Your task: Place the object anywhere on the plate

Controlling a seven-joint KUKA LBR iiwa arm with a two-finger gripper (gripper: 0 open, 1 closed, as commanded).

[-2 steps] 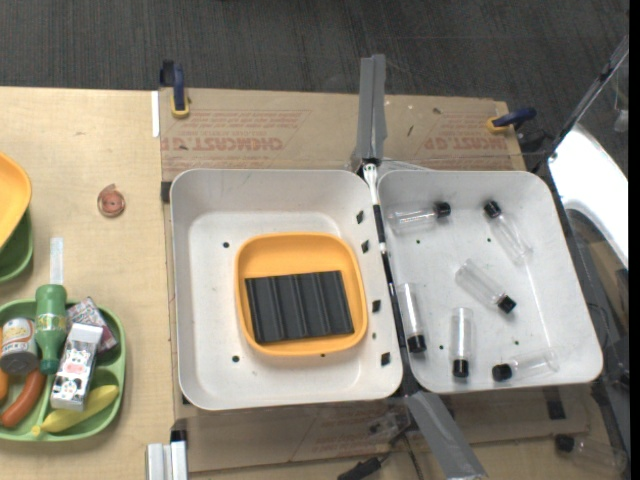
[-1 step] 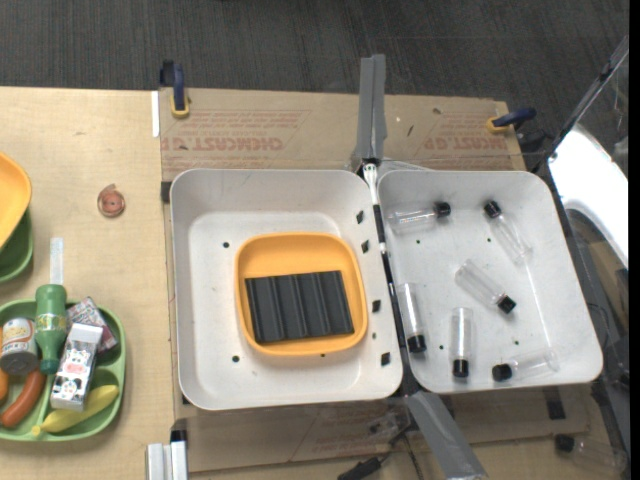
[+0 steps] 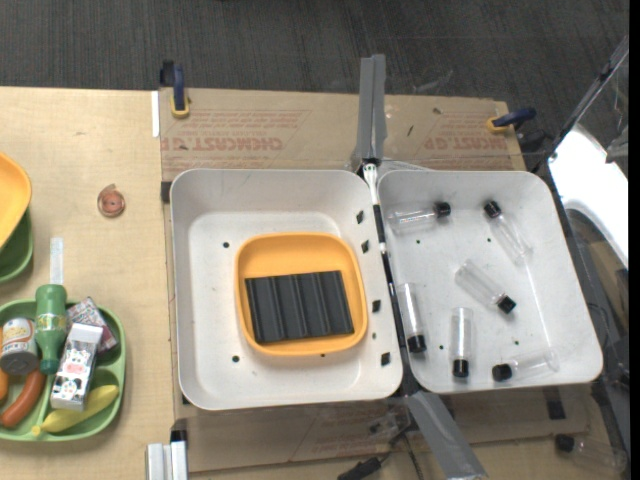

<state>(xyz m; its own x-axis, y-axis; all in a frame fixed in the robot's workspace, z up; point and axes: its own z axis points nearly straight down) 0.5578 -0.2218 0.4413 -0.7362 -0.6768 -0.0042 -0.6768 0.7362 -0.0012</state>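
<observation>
We see two shallow white plastic bins side by side on a brown cardboard-covered bench [image 3: 330, 133]. The left bin [image 3: 200, 298] holds a square orange plate [image 3: 300, 293] at its middle, and a dark grey ribbed rectangular block [image 3: 299, 305] lies flat on that plate, inside its rim. The right bin [image 3: 560, 268] holds six clear plastic tubes with black caps, scattered and apart from each other: one near the upper left [image 3: 418, 213], one near the upper right [image 3: 503, 227], one in the middle [image 3: 484, 290], one along the left wall [image 3: 410, 318], one low in the centre [image 3: 459, 340] and one at the lower right [image 3: 520, 369]. We cannot tell the state of the gripper from this view. On the wooden table to the left rests a green tray of toy food [image 3: 60, 363].
</observation>
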